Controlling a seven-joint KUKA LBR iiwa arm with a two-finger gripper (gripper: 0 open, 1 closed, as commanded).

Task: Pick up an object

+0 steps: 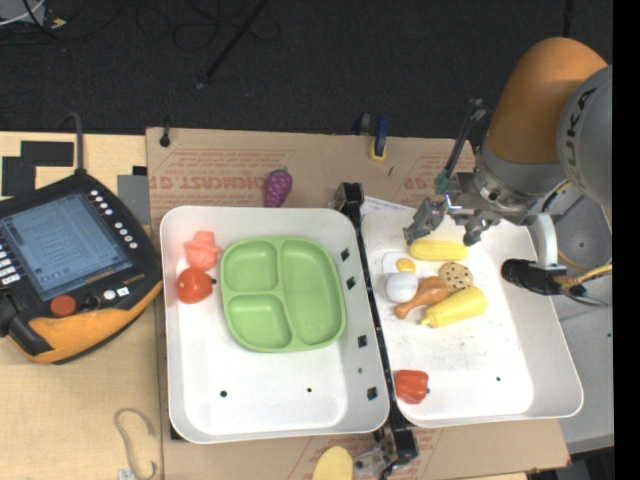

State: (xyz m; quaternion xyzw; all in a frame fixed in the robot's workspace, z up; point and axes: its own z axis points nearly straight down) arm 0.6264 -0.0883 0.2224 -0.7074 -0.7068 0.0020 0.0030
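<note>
My gripper [445, 226] hangs over the back of the right bin [540, 368]. Its fingers [416, 230] are spread open, and nothing is between them. Just below them lies a yellow corn cob [438, 250]. In front of it are a white egg [400, 286], a brown chicken drumstick [425, 294], a round cookie [456, 274] and a yellow wedge [455, 308]. A red pepper [411, 385] rests at the bin's front left corner.
The left bin [260, 398] holds a green divided plate [280, 293], a pink toy [201, 250] and a red tomato [194, 286]. Purple grapes [277, 186] lie on the cardboard behind. A teach pendant [70, 258] sits at far left, and a yellow object [333, 463] lies in front of the bins.
</note>
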